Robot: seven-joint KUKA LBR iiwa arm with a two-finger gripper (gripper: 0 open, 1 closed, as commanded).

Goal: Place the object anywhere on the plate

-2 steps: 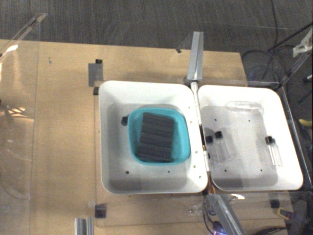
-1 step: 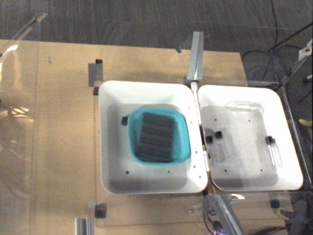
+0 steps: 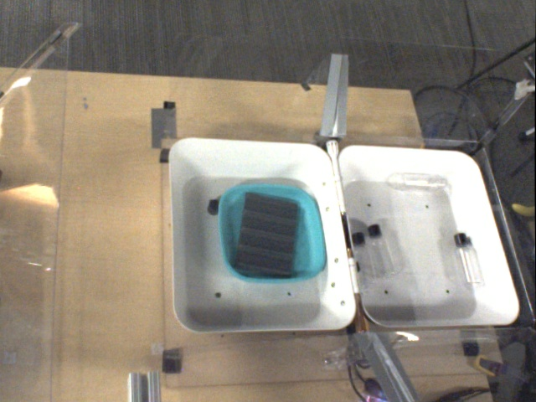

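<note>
One dark ribbed block on one turquoise plate.

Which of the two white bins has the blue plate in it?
The left bin. The blue plate sits in it with a dark ridged block on top.

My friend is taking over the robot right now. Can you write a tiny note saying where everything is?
Gripper: nothing to report from this view.
Left bin: the turquoise plate has a dark ridged block lying on it, so the placing looks done.
Right bin: clear vials with black caps, and another at the back.
Left to do: probably nothing; just check the block is steady.
</note>
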